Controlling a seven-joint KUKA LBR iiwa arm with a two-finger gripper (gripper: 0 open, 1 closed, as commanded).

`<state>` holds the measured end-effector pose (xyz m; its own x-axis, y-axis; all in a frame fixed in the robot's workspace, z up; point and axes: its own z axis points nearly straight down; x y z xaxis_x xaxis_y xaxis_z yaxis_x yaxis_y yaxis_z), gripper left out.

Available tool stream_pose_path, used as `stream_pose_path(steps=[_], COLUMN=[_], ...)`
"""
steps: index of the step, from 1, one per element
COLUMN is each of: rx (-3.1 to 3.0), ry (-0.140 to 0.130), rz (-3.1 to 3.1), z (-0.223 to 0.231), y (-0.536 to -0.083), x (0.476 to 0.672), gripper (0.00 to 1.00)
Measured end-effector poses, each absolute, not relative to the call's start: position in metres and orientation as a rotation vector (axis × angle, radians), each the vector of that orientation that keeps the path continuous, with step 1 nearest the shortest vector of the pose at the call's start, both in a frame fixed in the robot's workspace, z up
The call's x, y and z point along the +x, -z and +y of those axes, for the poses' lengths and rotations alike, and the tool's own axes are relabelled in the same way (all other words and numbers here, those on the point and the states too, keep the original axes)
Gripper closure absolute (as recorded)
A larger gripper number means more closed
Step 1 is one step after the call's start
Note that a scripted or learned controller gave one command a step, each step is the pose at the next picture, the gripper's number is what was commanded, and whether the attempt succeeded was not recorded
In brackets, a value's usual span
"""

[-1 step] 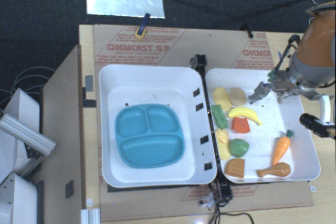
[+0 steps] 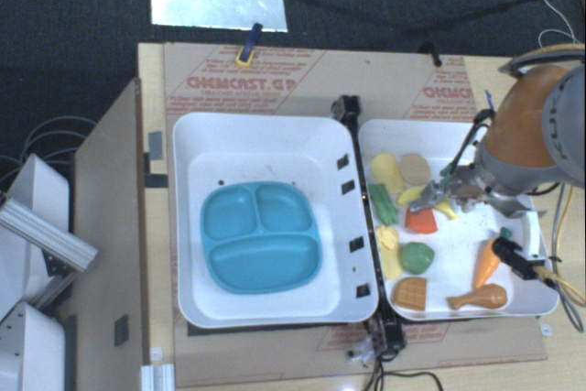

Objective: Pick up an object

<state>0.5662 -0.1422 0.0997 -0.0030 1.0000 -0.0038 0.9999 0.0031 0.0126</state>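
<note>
My gripper [image 2: 439, 196] is low in the right bin [image 2: 458, 135], near its middle. It hovers just above a red-orange toy piece [image 2: 421, 221] and next to a small yellow piece [image 2: 409, 194]. Another yellow bit [image 2: 447, 211] lies right under the wrist. I see nothing clearly held. Around it lie a yellow toy [image 2: 385, 168], a beige round piece [image 2: 415, 168], a green stick-shaped toy [image 2: 385, 206], a green round toy [image 2: 417, 256], a carrot [image 2: 487, 263], a drumstick [image 2: 478, 297] and a tan waffle-like piece [image 2: 410, 293].
The left bin [image 2: 197, 288] holds a blue divided plate [image 2: 263, 236]. A black-clipped divider [image 2: 364, 215] separates the two bins. The arm's orange band [image 2: 522, 116] hangs over the right bin's far right side. A pale yellow toy [image 2: 390, 252] lies by the divider.
</note>
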Motion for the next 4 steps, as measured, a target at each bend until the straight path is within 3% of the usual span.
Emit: stream_pose_path(steps=[1,2,3,4], rx=[2.210,2.207,2.209,2.216], ry=[-0.016,-0.025,-0.022,-0.001], rz=[2.207,2.208,2.211,2.227], z=[-0.123,-0.122,-0.122,-0.097], y=[-0.090,-0.104,-0.102,-0.084], x=[0.548,0.551,0.550,0.548], gripper=[0.00,1.00,0.00,0.00])
